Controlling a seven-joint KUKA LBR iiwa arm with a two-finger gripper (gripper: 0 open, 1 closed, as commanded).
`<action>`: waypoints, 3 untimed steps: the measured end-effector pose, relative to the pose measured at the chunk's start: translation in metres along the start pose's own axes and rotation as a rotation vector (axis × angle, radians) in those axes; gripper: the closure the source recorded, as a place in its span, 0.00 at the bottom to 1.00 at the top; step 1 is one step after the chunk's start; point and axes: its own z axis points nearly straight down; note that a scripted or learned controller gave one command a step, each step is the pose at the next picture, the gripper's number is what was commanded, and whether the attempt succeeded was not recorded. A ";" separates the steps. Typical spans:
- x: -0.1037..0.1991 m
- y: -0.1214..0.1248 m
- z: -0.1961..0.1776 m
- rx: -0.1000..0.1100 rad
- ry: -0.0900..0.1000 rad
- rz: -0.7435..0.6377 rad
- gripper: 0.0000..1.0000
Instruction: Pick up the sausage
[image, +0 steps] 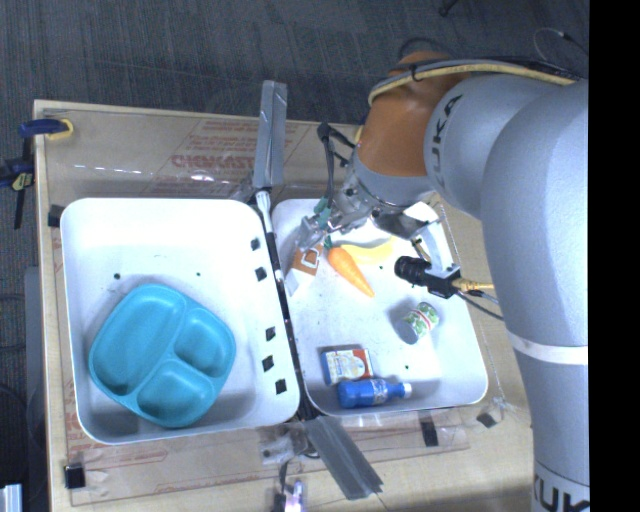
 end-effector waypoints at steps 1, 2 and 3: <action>0.000 0.000 0.000 0.000 0.000 0.000 0.00; -0.040 0.010 0.073 -0.025 -0.014 -0.097 0.00; -0.057 0.018 0.052 -0.001 -0.002 -0.268 0.00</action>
